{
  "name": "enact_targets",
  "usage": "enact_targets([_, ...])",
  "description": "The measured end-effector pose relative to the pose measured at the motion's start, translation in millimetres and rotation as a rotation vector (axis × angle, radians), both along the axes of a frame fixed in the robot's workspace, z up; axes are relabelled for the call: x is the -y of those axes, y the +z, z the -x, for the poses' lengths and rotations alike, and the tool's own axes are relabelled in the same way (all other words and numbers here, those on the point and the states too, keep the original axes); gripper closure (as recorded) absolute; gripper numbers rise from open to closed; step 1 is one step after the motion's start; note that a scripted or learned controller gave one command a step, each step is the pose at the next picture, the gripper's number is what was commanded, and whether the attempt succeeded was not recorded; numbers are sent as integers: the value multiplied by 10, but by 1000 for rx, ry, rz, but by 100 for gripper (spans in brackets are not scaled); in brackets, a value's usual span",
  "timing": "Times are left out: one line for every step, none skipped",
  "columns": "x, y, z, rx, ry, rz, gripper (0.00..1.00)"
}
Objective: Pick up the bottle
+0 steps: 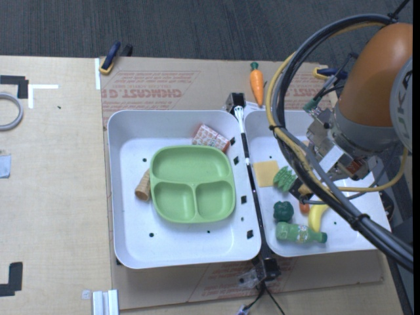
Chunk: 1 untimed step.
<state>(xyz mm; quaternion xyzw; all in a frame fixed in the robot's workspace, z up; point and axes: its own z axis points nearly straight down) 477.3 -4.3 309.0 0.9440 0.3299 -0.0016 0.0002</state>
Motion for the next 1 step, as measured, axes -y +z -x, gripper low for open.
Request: enact_targets([-592,-571,4,-1,-81,0,100])
